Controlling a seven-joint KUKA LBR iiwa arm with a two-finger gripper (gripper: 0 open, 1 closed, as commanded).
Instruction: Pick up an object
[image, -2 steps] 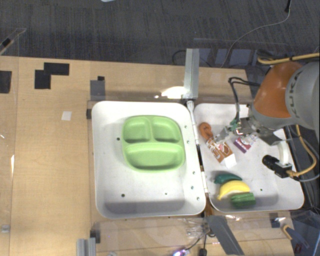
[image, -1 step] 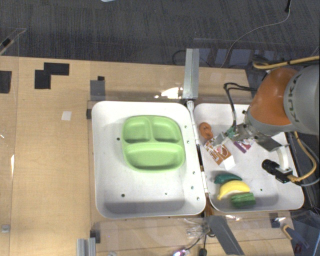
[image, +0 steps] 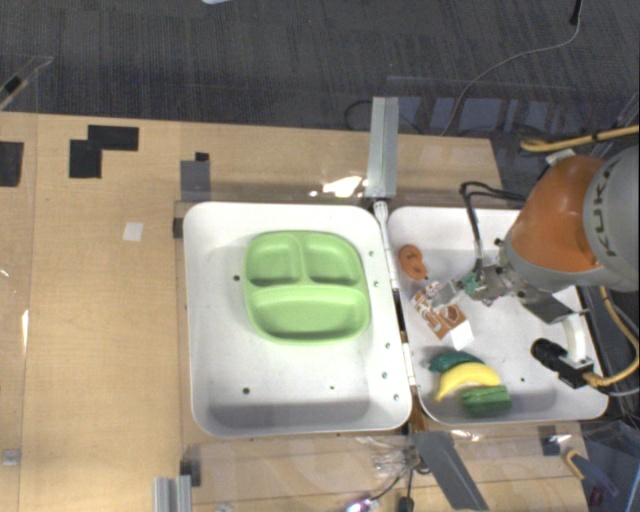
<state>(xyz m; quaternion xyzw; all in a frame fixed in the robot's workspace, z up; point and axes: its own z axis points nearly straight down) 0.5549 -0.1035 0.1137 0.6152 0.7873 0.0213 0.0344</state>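
Note:
The right bin (image: 520, 225) holds several small things. An orange-brown piece (image: 411, 262) lies near its left wall. Below that is a brown and white packet (image: 443, 314). Toward the front lie a yellow banana (image: 468, 378), a dark green object (image: 487, 400) touching it, and a small green piece (image: 455, 358). My gripper (image: 462, 288) reaches in from the right, low over the bin, its tip right by the upper edge of the packet. The view does not show whether it touches the packet.
The left bin (image: 215, 390) bears a green divided plate (image: 305, 285) at its middle. A metal post (image: 383, 150) rises behind the wall shared by the bins. A black part (image: 556, 360) and cables hang at the right bin's right side.

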